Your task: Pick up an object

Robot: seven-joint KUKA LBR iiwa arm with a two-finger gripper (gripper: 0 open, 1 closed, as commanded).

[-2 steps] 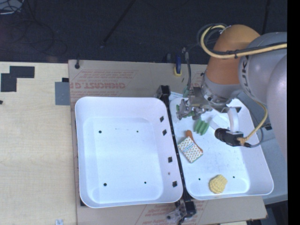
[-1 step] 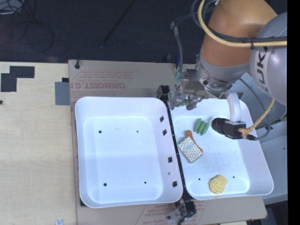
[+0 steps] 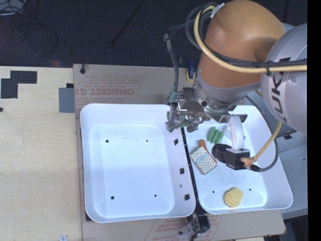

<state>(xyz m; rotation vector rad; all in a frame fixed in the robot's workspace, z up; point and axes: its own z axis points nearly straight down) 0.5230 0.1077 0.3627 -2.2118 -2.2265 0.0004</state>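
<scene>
Just beyond the gripper (image 3: 176, 120), toward the arm's side, in the right bin (image 3: 273, 205): checkered packet (image 3: 203, 160), green piece (image 3: 216, 134), lying loose for grabbing. Poised above the bins' shared rim; spread or pressed together, impossible to tell.

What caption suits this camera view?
Grey-and-orange arm's gripper above the bins' divider; yellow corn cob lies in the right white bin.

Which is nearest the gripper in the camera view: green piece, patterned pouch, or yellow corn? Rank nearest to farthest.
Measured from the gripper, at the top of the divide between the bins:
1. Green piece, upper middle of the right bin, to the gripper's right.
2. Patterned pouch, just right of the divide, lower down.
3. Yellow corn, near the right bin's bottom edge, clearly farthest.
</scene>
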